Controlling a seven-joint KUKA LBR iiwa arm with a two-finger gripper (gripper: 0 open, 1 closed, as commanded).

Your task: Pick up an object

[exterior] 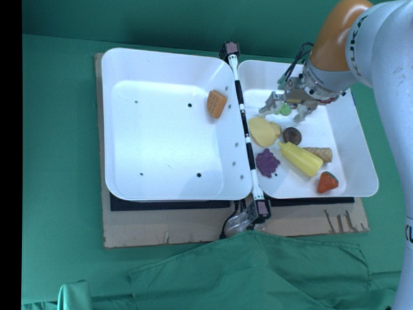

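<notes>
Right now the gripper [288,108] sits low over the back part of the right bin [348,129], fingers spread, with a small green object [285,110] between them; whether the fingers touch it, cannot tell. Grey arm [387,50] with orange band [335,34] comes in from the right edge, above the bin's back right corner.

Other stuff, all placed from the gripper: yellow lumpy piece [263,132] just in front of it, toward the divider rail [245,131]. Brown round item [292,135] in front too, just beside the yellow piece. Yellow bottle-like item [301,158] further to the front, lying tilted, with an ice-cream cone [320,153] just beside it on the right. Purple grape bunch [266,163] front-left of the gripper, near the rail. Red strawberry [327,182] well apart, at the bin's front right.

Left bin [161,128] lies across the rail from the gripper; 1 orange waffle piece [217,103] leans on its right wall, level with the gripper. Both bins rest on cardboard [155,228] on green cloth [58,173].
</notes>
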